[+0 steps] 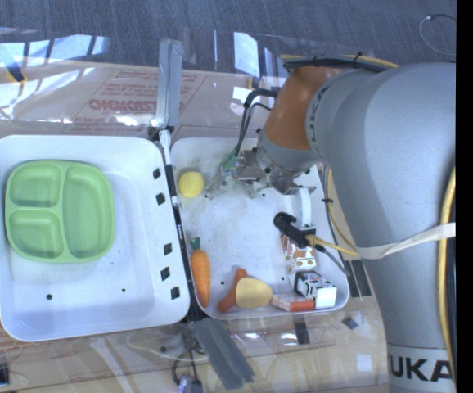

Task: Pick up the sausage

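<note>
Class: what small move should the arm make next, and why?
Probably carry the end effector toward the front of the right bin: it sits at the back near the yellow ball, while the sausage lies at the front beside the carrot.

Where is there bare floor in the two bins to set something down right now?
Left bin: open floor below and right of the green plate. Right bin: a bare patch mid-floor, bordered by the lemon, the carrot and the gripper. Its lower right corner is crowded with small boxes, a sausage and a yellow piece.
</note>
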{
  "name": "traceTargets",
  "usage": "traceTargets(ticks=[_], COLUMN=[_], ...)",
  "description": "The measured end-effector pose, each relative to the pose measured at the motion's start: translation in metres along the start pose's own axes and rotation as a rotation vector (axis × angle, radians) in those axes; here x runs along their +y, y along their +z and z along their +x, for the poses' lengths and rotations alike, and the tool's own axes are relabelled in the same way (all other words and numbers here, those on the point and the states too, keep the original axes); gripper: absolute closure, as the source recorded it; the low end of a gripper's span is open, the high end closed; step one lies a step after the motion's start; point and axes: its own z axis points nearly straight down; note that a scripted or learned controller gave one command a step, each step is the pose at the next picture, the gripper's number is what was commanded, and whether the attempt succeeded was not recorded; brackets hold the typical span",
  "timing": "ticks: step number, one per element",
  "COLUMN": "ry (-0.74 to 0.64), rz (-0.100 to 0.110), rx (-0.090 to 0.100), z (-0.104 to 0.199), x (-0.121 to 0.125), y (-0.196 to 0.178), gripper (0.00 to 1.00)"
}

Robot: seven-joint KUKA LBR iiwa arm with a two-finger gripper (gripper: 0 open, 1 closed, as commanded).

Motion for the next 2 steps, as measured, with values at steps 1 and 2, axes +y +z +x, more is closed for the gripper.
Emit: traceTargets(ticks=[1,2], ry=[0.249,-0.114], rz=[0.005,0.002], rx=[0.002,0.002], z=[0.023,-0.034], x=[-0.102,-0.149], y=[-0.010,0.001], gripper=[0.00,0.00])
